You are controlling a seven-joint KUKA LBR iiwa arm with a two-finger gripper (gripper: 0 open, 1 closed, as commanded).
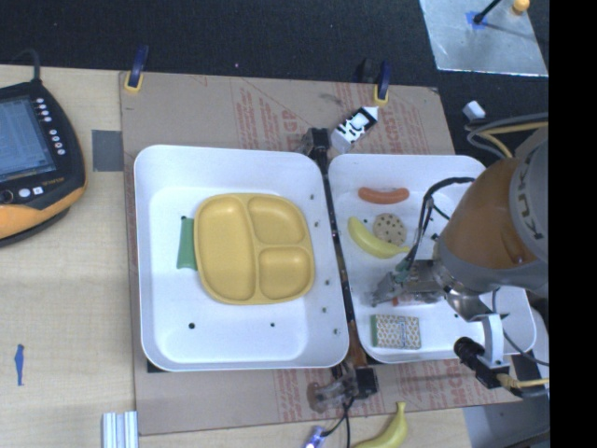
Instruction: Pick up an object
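The arm's gripper (392,289) hovers low in the right bin (466,168), its grip impossible to judge, poised between a banana (370,240), cookie (389,227) and patterned packet (396,331), apparently approaching; next, a target and clean descent.

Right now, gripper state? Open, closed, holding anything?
Gripper: cannot be told. It sits low in the right bin, just above the green sponge; nothing visibly held.
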